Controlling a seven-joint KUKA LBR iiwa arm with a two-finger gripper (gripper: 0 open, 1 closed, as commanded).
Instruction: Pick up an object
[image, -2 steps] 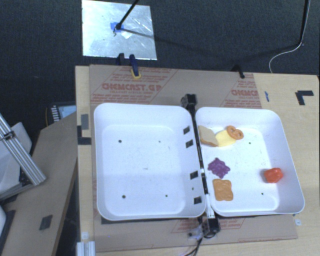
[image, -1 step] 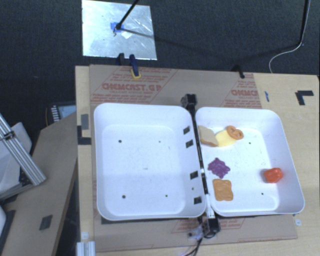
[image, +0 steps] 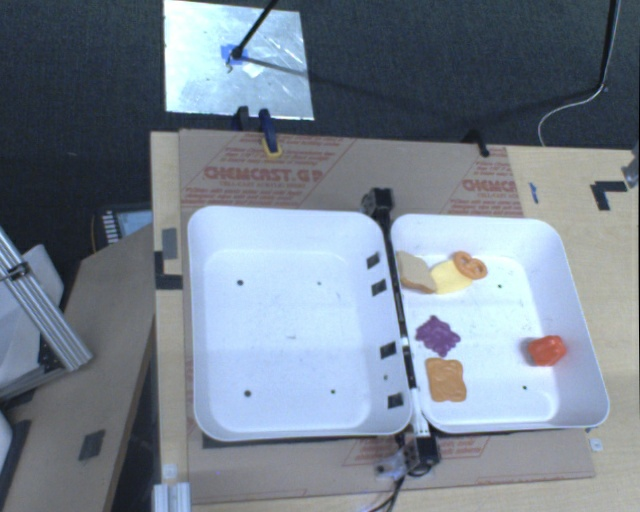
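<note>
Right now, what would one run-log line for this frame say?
right bin: bread slice, yellow piece, orange ring, purple piece, orange slab, red piece | pick: not begun

Even overhead light, soft shadows; white bins (image: 290, 225) near blown-out, glare on foil sheet (image: 238, 60), whole frame slightly soft, low-res.

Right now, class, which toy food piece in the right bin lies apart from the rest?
The red piece, alone near the right wall; the others cluster by the divider.
</note>
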